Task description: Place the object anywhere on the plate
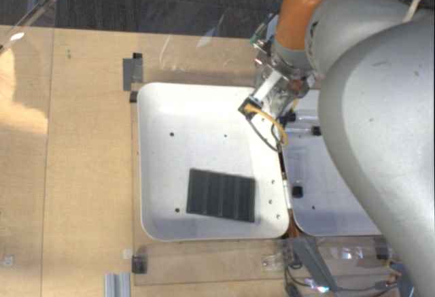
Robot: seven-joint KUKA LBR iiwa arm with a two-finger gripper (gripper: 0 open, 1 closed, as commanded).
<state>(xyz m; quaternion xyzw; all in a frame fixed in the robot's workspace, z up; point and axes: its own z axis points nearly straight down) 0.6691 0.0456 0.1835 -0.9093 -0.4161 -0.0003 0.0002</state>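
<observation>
A dark grey ribbed rectangular plate lies flat in the left white bin, toward its front right part. My gripper hangs over the strip between the two bins, near their far end, well behind the plate. The orange band and grey wrist cover it from above, and I see nothing held beneath it. No loose object stands out in either bin.
The arm's big grey body covers most of the right bin. Small black clips sit on that bin's left side. Black brackets stand at the left bin's corners on the wooden bench.
</observation>
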